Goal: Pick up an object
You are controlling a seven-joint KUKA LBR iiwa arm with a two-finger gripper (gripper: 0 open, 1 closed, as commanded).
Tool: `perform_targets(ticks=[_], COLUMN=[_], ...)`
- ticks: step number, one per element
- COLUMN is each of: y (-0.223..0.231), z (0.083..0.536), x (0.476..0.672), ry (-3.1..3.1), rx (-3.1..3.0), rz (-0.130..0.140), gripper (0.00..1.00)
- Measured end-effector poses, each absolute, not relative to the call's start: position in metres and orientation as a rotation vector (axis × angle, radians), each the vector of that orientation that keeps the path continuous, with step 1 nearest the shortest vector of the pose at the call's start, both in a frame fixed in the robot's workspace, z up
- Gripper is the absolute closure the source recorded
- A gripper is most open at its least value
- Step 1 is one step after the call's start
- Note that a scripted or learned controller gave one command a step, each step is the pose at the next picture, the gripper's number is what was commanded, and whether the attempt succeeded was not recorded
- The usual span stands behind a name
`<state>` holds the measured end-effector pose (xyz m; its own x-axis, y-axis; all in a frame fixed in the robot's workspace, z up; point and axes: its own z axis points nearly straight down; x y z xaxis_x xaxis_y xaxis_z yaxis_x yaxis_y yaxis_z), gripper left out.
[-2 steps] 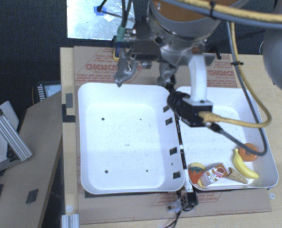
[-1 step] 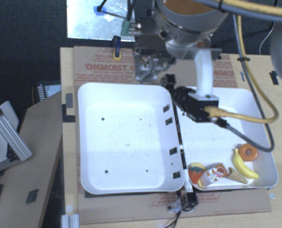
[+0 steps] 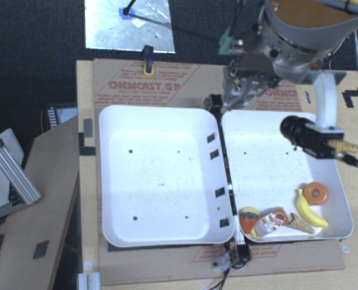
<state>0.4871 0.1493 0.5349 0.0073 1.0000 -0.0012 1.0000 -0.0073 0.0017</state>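
Several small objects lie in the near right corner of the right bin (image 3: 269, 162): a yellow banana (image 3: 310, 209), an orange ring like a doughnut (image 3: 315, 193), a red-orange round fruit (image 3: 249, 220), a white and red packet (image 3: 273, 221) and a small brown cone (image 3: 300, 225). My gripper (image 3: 238, 95) hangs over the far left corner of the right bin, close to the divider, well away from the objects. Nothing shows in it.
The left bin (image 3: 157, 174) stands beside the right one, with a row of black clips (image 3: 217, 156) along the shared edge. A black camera-like unit (image 3: 305, 135) on a white bracket juts over the right bin. A shiny metal sheet (image 3: 129, 17) lies beyond the bench.
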Motion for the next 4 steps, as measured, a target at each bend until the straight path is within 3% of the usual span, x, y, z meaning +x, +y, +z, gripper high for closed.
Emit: perform_targets(ticks=[1, 2, 3, 4], y=[0.198, 0.118, 0.052, 0.028], z=[0.535, 0.536, 0.421, 0.542], x=[0.486, 0.487, 0.486, 0.487], ry=[2.230, 2.212, 2.218, 2.212], rx=[2.213, 2.227, 2.231, 2.216], rz=[0.005, 0.002, -0.014, 0.020], gripper=[1.00, 1.00, 1.00, 1.00])
